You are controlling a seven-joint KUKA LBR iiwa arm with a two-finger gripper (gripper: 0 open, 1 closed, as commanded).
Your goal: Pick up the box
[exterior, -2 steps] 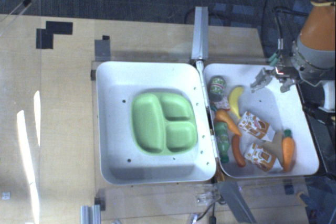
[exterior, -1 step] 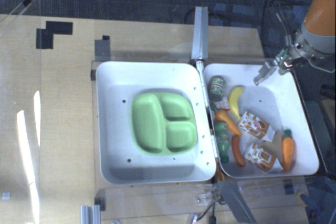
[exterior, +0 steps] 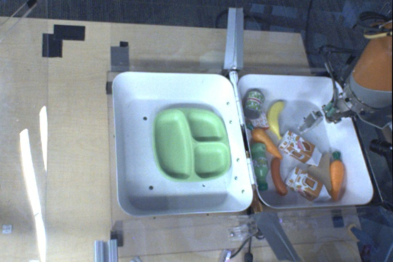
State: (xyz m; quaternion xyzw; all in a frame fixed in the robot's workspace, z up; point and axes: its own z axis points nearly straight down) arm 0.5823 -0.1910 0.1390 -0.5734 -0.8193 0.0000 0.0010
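Here, in the camera view, two white bins sit side by side on the wooden bench. The left bin (exterior: 129,150) holds a green divided tray (exterior: 192,143) near its middle. The right bin (exterior: 362,184) holds a clutter of small items, mostly along its left and lower parts.

There are two boxes, both white and brown cartons. One box (exterior: 296,147) lies near the middle of the bin, tilted; the second box (exterior: 303,183) lies just below it, near the front wall, also tilted. A yellow banana (exterior: 276,117) lies above them, beside a dark can (exterior: 253,101) in the upper left corner. An orange carrot (exterior: 337,176) lies at the right of the lower box, just beside it. A green bottle (exterior: 260,164) lies along the left wall, with orange pieces (exterior: 274,162) between it and the boxes.

The arm enters from the right, its orange band at the frame edge. The gripper (exterior: 311,121) reaches down and left over the bin, above and right of the upper box, apart from it. Its fingers look slightly apart, with nothing between them.
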